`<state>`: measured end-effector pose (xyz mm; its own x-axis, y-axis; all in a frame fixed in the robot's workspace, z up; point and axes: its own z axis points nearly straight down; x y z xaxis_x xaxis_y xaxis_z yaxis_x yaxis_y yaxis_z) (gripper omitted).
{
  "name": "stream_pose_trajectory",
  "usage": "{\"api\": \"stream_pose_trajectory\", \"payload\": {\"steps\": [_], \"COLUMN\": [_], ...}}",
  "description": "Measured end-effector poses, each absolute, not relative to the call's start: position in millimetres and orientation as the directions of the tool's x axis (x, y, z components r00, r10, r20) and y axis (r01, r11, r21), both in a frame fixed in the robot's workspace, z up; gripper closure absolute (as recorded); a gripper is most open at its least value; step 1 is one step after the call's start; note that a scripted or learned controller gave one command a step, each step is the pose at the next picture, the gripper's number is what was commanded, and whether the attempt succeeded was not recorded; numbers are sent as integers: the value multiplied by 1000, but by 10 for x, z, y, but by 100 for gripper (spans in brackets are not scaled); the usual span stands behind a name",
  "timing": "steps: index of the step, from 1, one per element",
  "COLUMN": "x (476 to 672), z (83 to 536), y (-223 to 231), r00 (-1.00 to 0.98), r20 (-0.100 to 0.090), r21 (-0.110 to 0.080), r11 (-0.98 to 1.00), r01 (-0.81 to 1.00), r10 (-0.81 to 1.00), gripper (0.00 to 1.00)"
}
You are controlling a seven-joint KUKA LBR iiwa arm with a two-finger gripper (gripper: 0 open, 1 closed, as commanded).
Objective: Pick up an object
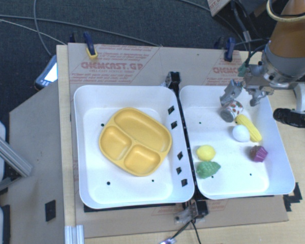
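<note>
A small grey cup (229,113) with a red-and-white patterned side is lying tipped over near the 12 o'clock wall of the right bin (279,184), and the gripper (242,95) is hanging just above it, toward 1 o'clock. Its two fingers are standing apart, one finger (231,92) over the cup's upper edge and the other toward 3 o'clock, with nothing showing between them. The grey arm (287,44) is reaching in from the 1 o'clock corner, its orange band sitting above the wrist, which is pointing down into the bin. Just at 4 o'clock of the cup a yellow corn cob (249,127) is lying slantwise, touching a white ball (240,133). Farther toward 6 o'clock a yellow lemon (206,152) is sitting just above a green leafy toy (207,169), and a purple piece (258,153) is lying at 4 o'clock. The left bin (86,151) is holding a yellow divided plate (134,141).
</note>
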<state>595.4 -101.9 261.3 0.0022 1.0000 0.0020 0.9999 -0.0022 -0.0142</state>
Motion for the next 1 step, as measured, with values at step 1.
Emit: {"api": "stream_pose_trajectory", "payload": {"steps": [1], "x": [5975], "z": [2683], "y": [-1018], "r00": [0], "r20": [1], "r21": [-1], "r11": [0], "r01": [1000], "r10": [1000], "gripper": [0]}}
